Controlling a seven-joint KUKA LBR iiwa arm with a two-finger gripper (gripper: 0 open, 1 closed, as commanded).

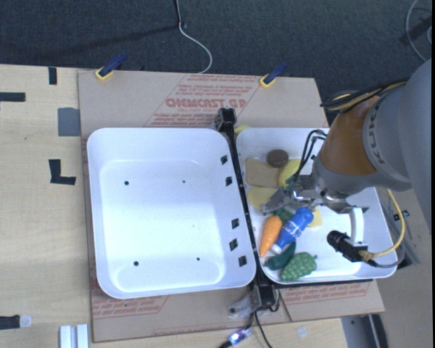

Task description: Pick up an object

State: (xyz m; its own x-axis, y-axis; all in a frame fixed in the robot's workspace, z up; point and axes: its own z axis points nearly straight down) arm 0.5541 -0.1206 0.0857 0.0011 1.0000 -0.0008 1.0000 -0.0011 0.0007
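Claw: the claw [285, 196] hovered just above the blue plastic bottle [293, 229]; grip state could not be told.
Bottle: long axis slanted, beside the orange toy carrot [270, 235].

arm [391, 133] cut off at right edge, hiding right bin's [380, 270] middle

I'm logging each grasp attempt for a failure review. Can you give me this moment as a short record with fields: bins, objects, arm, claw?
left bin: white, shallow, bare floor showing
right bin: white, holds all the objects
objects: orange carrot; blue and white bottle beside it; green knobbly item near the front wall; brown round disc and tan flat piece toward the back; yellow piece
arm: reaches in from the right, over the right bin
claw: low among the pile, just above the bottle
grasp: cannot tell
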